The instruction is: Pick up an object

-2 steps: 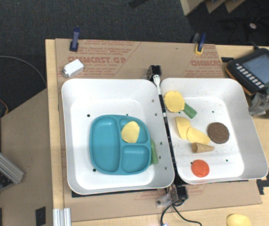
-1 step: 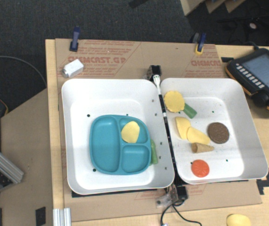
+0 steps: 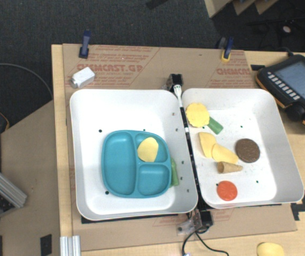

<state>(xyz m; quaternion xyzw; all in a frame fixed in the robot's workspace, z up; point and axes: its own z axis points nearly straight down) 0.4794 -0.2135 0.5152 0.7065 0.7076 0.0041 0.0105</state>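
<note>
Yellow oval piece [image 3: 147, 149] lying flat in upper-right compartment of teal divided plate [image 3: 121, 164], left bin [image 3: 83, 143]

Even overhead light, bright white bins [image 3: 83, 143], soft faint shadows, mild overall softness, no glare.

Two bins sit side by side on the bench: the left bin [image 3: 83, 143] and the right bin [image 3: 270, 121]. In the left bin lies a divided plate [image 3: 123, 167], with a slice [image 3: 148, 150] in its far right compartment. In the right bin, a round piece [image 3: 197, 114] lies at the far left, a wedge [image 3: 214, 149] nearer, a disc [image 3: 247, 150] to its right, and a small round [image 3: 227, 190] nearest. A pendant [image 3: 294, 84] rests right of the bins.
</note>
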